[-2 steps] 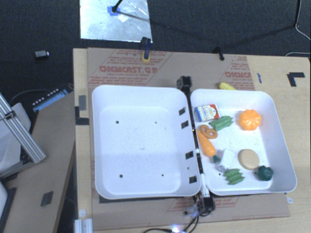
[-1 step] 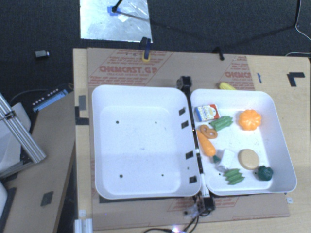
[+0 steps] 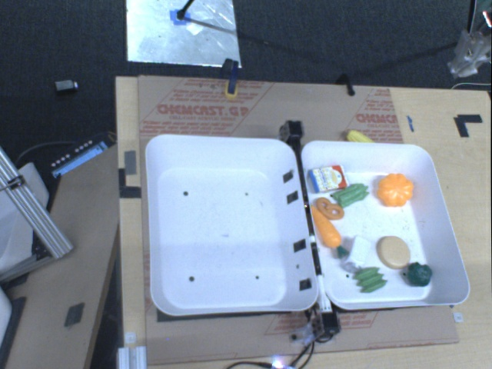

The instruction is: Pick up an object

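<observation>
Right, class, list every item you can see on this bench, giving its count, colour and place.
White plastic bins: 2, side by side on the bench.
Orange pumpkin-shaped toy: 1, right bin, upper right.
Small red, white and blue carton: 1, right bin, upper left.
Green pod-shaped toys: 2, right bin, one centre, one near the front.
Orange carrot-shaped toy: 1, left side.
Tan round disc: 1, lower right.
Dark green lump: 1, front right corner.
Yellow object: 1, behind the right bin.
</observation>
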You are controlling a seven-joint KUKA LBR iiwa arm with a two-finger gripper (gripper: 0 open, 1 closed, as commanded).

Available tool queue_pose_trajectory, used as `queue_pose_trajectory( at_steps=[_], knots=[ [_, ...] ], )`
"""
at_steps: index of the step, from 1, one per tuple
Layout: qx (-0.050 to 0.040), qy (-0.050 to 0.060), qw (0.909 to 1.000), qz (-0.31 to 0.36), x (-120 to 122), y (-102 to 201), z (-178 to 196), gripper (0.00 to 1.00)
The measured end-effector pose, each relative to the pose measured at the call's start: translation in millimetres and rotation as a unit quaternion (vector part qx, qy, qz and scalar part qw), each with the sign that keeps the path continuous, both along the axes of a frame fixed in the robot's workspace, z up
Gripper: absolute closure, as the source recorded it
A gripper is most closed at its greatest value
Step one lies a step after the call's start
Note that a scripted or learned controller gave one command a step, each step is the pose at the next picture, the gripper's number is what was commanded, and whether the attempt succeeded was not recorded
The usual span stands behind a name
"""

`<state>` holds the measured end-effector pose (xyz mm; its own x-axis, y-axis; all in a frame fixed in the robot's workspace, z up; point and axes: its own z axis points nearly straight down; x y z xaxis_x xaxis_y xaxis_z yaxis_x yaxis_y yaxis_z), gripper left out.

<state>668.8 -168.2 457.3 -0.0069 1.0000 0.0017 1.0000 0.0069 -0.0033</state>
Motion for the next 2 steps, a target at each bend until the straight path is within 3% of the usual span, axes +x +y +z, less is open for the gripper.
queue_pose_trajectory(
  at_steps=[1, 2],
  knots=[
    [-0.002, -0.007, 1.0, 0.0, 0, 16, 83, 1.0],
    [-0.0016, -0.001, 1.0, -0.005, -1, -41, 23, 1.0]
  ],
)
